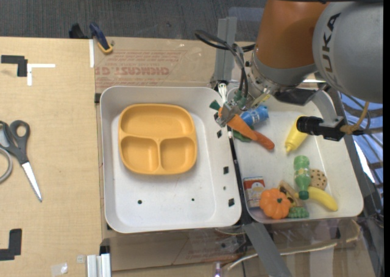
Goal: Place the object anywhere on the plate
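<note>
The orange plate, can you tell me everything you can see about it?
The orange plate looks like smooth plastic, with rounded corners and a raised rim. Ridges split it into three sections: one long section at the far side and two smaller ones nearer the camera. It lies flat in the upper part of the left white bin, touching only the bin floor. Nothing sits in any section.

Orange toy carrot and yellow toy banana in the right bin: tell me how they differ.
The orange toy carrot is orange with a green leafy end; the yellow toy banana is plain yellow. The carrot is straight and tapered, the banana curved. The carrot lies at the right white bin's upper left, beside the gripper; the banana lies at its lower right, by a speckled cookie. Both are toy foods lying flat in the same bin.
</note>
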Available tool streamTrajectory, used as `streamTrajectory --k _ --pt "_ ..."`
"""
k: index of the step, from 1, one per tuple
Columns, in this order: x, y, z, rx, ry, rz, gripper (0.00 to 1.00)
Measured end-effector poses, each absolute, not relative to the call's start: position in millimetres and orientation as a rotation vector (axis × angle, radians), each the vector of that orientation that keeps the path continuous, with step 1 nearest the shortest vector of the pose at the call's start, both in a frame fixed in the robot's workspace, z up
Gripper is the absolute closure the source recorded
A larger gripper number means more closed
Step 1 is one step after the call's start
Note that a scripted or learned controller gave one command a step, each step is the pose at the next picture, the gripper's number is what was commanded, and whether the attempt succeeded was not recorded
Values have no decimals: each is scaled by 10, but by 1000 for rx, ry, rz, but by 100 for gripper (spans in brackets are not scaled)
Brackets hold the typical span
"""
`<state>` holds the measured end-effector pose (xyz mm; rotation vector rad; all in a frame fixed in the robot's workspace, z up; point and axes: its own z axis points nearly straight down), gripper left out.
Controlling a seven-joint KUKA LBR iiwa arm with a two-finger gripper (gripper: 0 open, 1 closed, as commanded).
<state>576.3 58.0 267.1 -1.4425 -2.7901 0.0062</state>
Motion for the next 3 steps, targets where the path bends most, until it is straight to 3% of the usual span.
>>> streamTrajectory --k 1,2,3 --pt "5841 1154 2752 -1268 -2876 3 100" --pt "5848 1849 2439 -1276 -2870 3 100" --pt "5850 1848 2440 -1276 -2871 4 0"
